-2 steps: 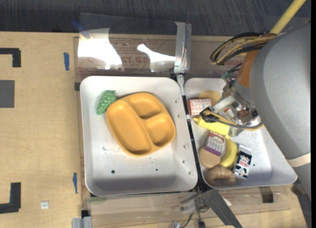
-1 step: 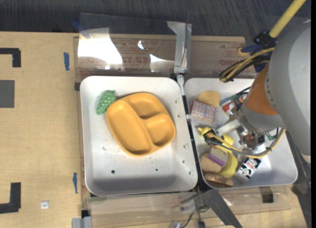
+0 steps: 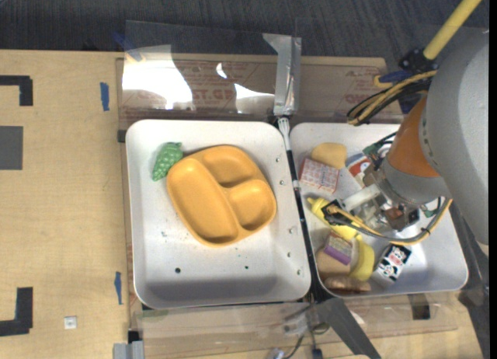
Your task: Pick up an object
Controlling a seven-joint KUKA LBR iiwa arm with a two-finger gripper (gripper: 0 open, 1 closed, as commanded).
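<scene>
Left bin point(image 3: 147, 272): shallow white tray with rounded corners and a smooth matte floor, dotted with a few dark specks.
Plate point(image 3: 221, 193): glossy orange-yellow plastic dish, moulded into three rounded compartments, lying at a slant in the left bin.
Green piece point(image 3: 165, 160): small bumpy cluster, like toy grapes, touching the plate's upper left rim.
Right bin point(image 3: 450, 268): matching white tray, crowded with small objects.
Objects: a pale yellow rounded lump point(image 3: 329, 154) near the top; a pink and white printed packet point(image 3: 319, 176) just below it; a yellow banana-like curved shape point(image 3: 362, 260); a purple-labelled block point(image 3: 338, 252) beside it; a small black and white box point(image 3: 394, 262) near the lower right.
End effector point(image 3: 365, 208): low over the middle of the right bin, among wires and metal parts; whether it is parted or closed cannot be told.
Arm point(image 3: 458, 124): smooth grey shell with an orange band.
Tabletop point(image 3: 62, 217): pale wood-grain board with black corner marks.
</scene>
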